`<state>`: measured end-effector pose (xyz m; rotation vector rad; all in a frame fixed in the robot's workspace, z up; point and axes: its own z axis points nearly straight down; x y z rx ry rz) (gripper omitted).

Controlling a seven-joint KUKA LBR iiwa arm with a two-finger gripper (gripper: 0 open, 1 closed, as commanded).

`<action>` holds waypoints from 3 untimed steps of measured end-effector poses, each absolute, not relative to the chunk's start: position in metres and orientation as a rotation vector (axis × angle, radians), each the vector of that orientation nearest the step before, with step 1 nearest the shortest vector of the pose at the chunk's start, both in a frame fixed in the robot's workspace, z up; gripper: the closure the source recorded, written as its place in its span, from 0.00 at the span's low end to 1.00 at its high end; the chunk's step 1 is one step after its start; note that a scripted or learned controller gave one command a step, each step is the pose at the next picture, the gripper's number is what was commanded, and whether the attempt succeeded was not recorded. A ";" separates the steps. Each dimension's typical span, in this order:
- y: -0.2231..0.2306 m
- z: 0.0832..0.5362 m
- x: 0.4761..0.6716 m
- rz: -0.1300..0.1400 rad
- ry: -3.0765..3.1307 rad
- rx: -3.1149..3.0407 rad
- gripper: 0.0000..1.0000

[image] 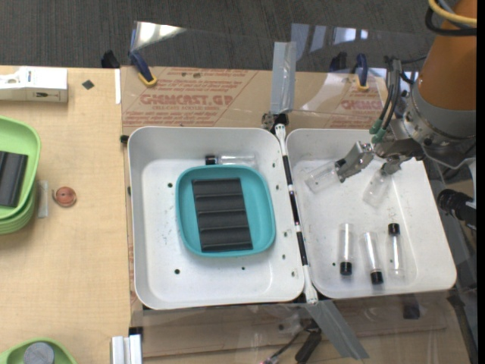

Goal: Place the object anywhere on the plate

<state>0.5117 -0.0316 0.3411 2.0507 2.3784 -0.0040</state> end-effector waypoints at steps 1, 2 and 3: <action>-0.106 0.404 0.532 -0.005 2.222 2.220 0.00; -0.190 0.440 0.567 -0.006 2.171 2.272 0.00; -0.221 0.440 0.617 -0.005 2.088 2.348 0.00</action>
